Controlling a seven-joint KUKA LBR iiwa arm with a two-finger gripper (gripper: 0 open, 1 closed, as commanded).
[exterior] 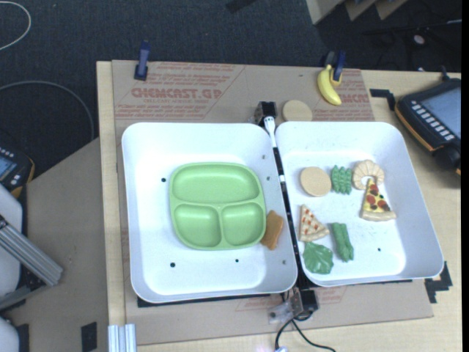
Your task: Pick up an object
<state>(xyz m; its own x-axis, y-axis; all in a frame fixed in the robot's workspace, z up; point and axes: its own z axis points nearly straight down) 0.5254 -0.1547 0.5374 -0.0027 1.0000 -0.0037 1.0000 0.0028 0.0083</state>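
The right bin [410, 218] holds several toy foods: a round tan cookie [316, 181], a green leafy piece [341, 180], a croissant-like pastry [368, 172], a pizza slice [376, 202], a second pizza slice [311, 224], a green pickle [341, 241] and a green broccoli piece [318, 257]. In the left bin [146, 189] sits a green three-part plate [218, 204], with a brown nugget [273, 229] lying just right of it.
A yellow banana [329, 86] and a tan disc [297, 111] lie on the cardboard behind the bins. A blue clamp [141, 61] holds the board's back left edge. A tablet-like device [436, 116] rests at the right.
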